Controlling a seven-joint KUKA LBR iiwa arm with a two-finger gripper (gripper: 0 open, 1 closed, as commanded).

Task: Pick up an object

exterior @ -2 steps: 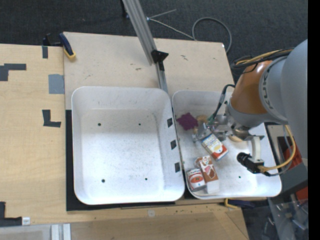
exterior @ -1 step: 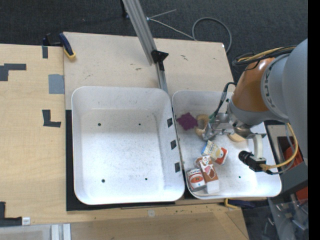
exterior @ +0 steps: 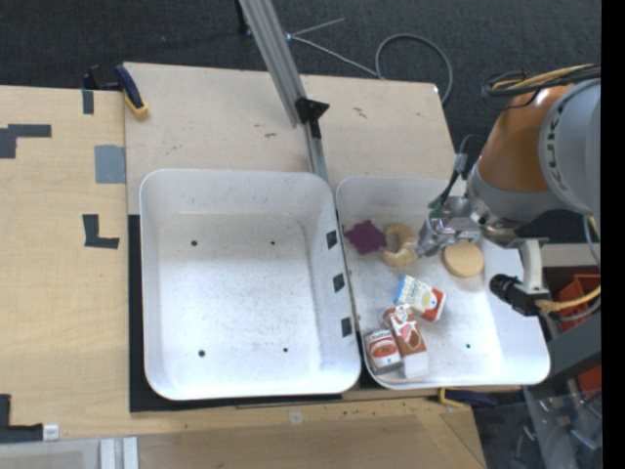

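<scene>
White plastic forms both bins: the left bin [exterior: 234, 281] lies bare, the right bin [exterior: 508, 355] carries a purple piece [exterior: 365, 235], a tan ring-shaped piece [exterior: 397, 245], a round tan disc [exterior: 464, 260] and small cartons [exterior: 405, 325]. The jaws [exterior: 437, 233] sit low between ring and disc; whether they are spread or pinching cannot be told. The reach-and-grasp step seems in hand; next comes a firm closure and a straight lift. A pale wooden table [exterior: 59, 262] stands on dark carpet [exterior: 439, 8].
</scene>
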